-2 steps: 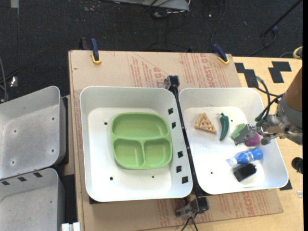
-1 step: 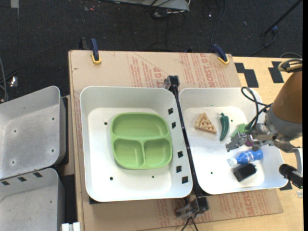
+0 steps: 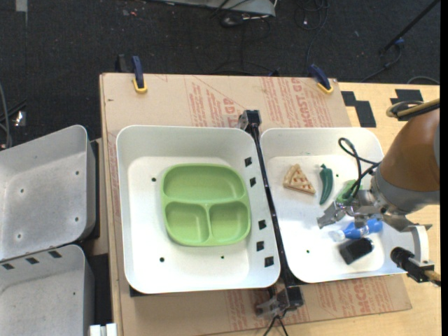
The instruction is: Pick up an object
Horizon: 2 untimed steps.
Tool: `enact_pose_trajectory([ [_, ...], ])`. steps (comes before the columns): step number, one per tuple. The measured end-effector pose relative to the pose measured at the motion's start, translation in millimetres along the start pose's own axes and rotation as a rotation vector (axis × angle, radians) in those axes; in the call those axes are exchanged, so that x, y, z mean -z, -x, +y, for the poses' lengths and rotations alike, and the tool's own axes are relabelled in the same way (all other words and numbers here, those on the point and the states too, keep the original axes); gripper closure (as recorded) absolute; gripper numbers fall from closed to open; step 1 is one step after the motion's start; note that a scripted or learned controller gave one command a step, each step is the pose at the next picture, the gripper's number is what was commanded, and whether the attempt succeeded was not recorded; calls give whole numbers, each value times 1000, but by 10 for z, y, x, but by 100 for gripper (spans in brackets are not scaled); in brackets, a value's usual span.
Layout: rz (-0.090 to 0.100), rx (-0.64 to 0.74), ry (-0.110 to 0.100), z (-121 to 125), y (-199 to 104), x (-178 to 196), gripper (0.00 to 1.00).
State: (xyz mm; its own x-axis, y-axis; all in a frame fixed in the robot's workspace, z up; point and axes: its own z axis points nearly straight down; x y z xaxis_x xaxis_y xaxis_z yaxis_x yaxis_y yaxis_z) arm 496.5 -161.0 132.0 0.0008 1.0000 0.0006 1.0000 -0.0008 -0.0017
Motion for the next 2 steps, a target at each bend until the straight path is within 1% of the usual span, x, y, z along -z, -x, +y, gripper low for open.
enact_pose_trajectory([
  [1,0,2,5,17,-14,-393,0],
  [2,0,-2,1,2,-6,-304,100],
])
